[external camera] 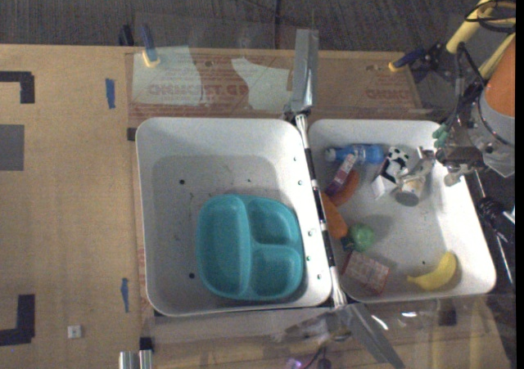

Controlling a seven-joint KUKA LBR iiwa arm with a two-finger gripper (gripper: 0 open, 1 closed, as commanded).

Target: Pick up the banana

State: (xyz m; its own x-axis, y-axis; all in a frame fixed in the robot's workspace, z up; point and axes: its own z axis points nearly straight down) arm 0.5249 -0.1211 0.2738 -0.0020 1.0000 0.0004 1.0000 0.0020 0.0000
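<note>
Basically the banana (435, 272) lies flat in the near right corner of the right bin (483, 273), tips curling up toward the bin's middle, nothing touching it. Looks like a toy: smooth yellow skin, probably light, stiff and a bit slick, so no bruising worry but it could squirt out of a pinch. Best bet imo is the thick mid-section, jaws closing across the narrow width, not along the curve; the corner wall sits close on two sides, so clearance is tight.

Nearest neighbours: a reddish printed packet (366, 272) w/ a flat crinkly look, a small green rounded item (361, 236), an orange tapered piece (332, 218) along the divider. Farther back, a blue bottle-like item (354, 155) and a black & white patterned cup or carton (396, 164), a pale cup (412, 190).

Tool (449, 156) hangs over the far right edge of that bin, well apart from the fruit; can't tell whether it's open or closed, too cluttered w/ cables.

Left bin (164, 155): teal 3-compartment plastic plate (248, 246), glossy, rounded. Bench (65, 195) is bare tan wood.
</note>
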